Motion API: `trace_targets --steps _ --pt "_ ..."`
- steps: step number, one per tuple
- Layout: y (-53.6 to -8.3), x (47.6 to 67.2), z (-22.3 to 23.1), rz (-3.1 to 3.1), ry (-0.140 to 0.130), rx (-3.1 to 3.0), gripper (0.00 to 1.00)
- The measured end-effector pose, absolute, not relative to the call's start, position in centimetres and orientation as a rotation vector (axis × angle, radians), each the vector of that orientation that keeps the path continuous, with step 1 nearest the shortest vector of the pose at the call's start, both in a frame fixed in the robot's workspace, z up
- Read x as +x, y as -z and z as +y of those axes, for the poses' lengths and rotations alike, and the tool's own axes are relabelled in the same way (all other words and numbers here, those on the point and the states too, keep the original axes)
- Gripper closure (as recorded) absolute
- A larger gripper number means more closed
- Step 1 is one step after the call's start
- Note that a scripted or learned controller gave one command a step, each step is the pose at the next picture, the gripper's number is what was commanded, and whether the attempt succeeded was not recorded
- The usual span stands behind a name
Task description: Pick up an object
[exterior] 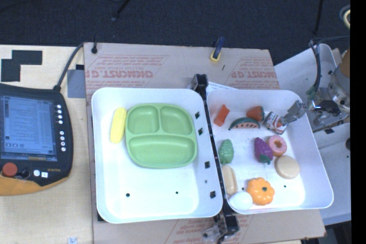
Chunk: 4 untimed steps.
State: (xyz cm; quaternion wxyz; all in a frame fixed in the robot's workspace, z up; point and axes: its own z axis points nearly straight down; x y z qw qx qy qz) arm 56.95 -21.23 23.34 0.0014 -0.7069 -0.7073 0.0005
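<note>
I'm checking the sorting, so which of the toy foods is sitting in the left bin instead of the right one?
The yellow plastic corn cob. It lies in the left white bin, just left of the green divided plate, while the other toy foods lie in the right white bin.

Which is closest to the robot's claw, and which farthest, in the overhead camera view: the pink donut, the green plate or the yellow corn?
From the gripper at the right bin's far right:
1. Pink donut, right bin, just below it.
2. Green plate, middle of the left bin.
3. Yellow corn, left bin's left side.
</note>
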Motion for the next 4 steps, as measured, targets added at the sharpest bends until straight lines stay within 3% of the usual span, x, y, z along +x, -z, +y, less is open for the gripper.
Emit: trace_targets --steps 2,3,4 --pt "-11.6 57.6 -19.6 -2.22 -0.002 -2.216 0.0" --pt "-8.6 57.6 -19.4 -2.22 -0.003 -2.217 0.0" --pt "-9.8 57.6 -19.5 -2.22 -0.002 -2.218 1.0"
